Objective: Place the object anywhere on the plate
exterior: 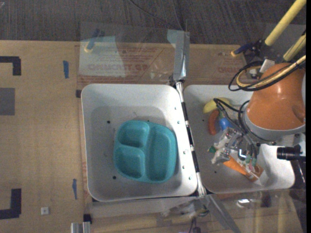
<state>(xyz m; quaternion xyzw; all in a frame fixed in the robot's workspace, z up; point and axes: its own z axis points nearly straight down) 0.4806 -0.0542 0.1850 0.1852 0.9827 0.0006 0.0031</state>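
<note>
On the left, a wooden bench (39,144) carries black corner marks and bits of blue tape. Next comes the left bin (97,106), and on its floor lies a teal plate (145,151) with three compartments, sitting flat. A taped seam joins this bin to the right bin (199,130). In the right bin, near its far wall, a yellow object (212,106) lies beside an orange-red one (213,124) and a small blue one (223,123), all close together. Just below them the gripper (232,152) hangs low over the bin among loose wires; whether its fingers are wide or narrow cannot be told from here. An orange carrot-like piece (236,166) lies on the bin floor just beside it. The orange band (274,103) of the arm looms above the bin's right side, with yellow cables (286,16) running up from it.
</note>
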